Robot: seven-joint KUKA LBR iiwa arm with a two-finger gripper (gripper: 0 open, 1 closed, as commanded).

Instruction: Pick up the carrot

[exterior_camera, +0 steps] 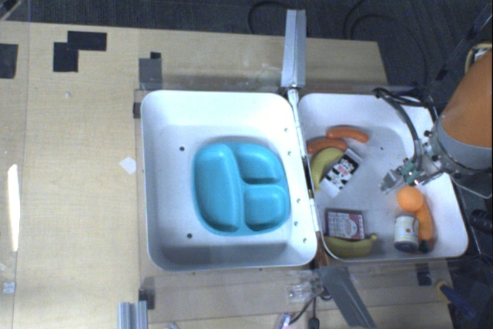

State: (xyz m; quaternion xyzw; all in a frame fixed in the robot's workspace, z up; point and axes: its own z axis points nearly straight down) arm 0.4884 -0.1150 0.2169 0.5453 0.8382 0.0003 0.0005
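Observation:
The carrot [418, 212] is an orange tapered piece lying in the right bin [385, 127] near its front right corner, with its thick end toward the back. My gripper [402, 176] hangs just behind and slightly left of that thick end, close to it. The arm's orange band [471, 108] fills the right edge above it. I see nothing held by the gripper.
A small can [404, 232] stands against the carrot's left side. Two orange-red sausages [345, 135], a banana [324, 162], a black-and-white box [340, 170], a red box [345, 224] and a second banana [350, 245] lie in the bin's left half. The left bin [162, 166] holds a blue divided tray [240, 187].

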